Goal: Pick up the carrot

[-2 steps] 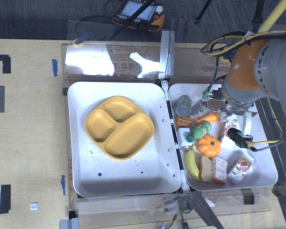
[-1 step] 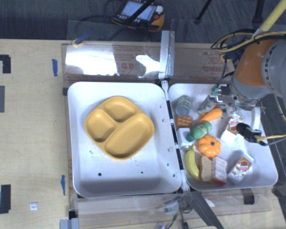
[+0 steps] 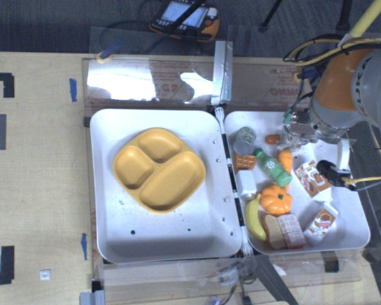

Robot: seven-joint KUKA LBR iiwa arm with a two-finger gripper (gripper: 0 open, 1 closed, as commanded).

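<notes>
The carrot [image 3: 286, 162] is a short orange piece lying in the right bin [image 3: 354, 216], near its upper middle. My gripper [image 3: 293, 138] hangs just above and behind the carrot's far end, at the foot of the grey arm with its orange band [image 3: 338, 86]. The gripper's body hides the carrot's upper tip. I cannot make out whether anything sits inside the gripper.
Around the carrot lie a green bottle [image 3: 271, 165], a small red item [image 3: 273, 139], a tin can [image 3: 244, 140], an orange pumpkin [image 3: 276, 200], a banana [image 3: 254, 218], bread [image 3: 284, 230] and two cartons [image 3: 312, 178]. The left bin [image 3: 108, 221] holds a yellow divided plate [image 3: 159, 169].
</notes>
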